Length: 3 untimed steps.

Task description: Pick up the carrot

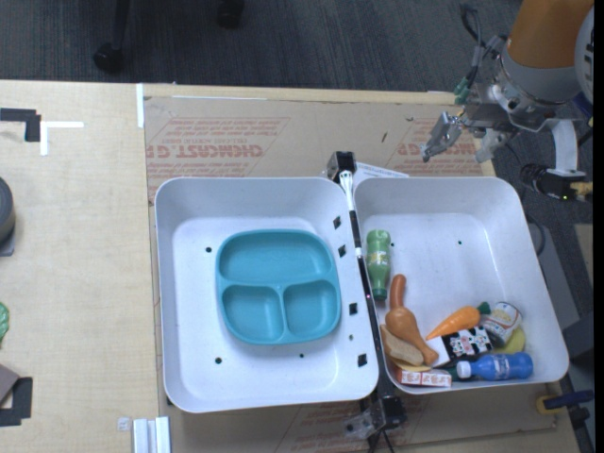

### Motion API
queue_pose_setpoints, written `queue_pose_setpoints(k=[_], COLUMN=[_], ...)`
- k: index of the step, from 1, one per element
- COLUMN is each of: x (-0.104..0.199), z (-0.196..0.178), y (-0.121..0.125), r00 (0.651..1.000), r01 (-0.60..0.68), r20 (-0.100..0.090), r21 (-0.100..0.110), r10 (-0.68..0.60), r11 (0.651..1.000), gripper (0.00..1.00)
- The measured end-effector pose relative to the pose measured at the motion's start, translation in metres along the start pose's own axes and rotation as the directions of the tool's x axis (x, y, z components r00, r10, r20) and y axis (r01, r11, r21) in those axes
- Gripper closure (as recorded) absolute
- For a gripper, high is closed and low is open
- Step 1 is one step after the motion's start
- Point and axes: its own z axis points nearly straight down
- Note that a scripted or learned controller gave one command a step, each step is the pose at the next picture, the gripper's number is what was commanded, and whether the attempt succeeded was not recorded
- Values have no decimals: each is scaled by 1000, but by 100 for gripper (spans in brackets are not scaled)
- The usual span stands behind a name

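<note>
Camera view: carrot lies well below the pincer

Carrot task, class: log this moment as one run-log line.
phase: before grasp | gripper: above bench, beyond right bin's far rim | carrot: lying in right bin among other items, untouched | left bin: teal tray

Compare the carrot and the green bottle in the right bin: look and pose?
The carrot is orange, tapered to a point and lies at a slant; the green bottle is cylindrical with a light cap and lies nearly parallel to the bin's left wall. The carrot sits among clutter near the front right corner, while the green bottle lies apart from that pile. Both lie flat in the right bin.
</note>
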Motion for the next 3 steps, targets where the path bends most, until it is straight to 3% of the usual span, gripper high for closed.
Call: queue_pose_setpoints(k=[1, 2, 3], x=[26, -5, -35], z=[77, 158, 185], y=[-110, -148, -165], r00=[999, 942, 606], r01=[-35, 336, 795], r20=[-2, -2, 4], r21=[3, -2, -6], r10=[35, -336, -795], r11=[999, 942, 606], gripper=[0, 0, 0])
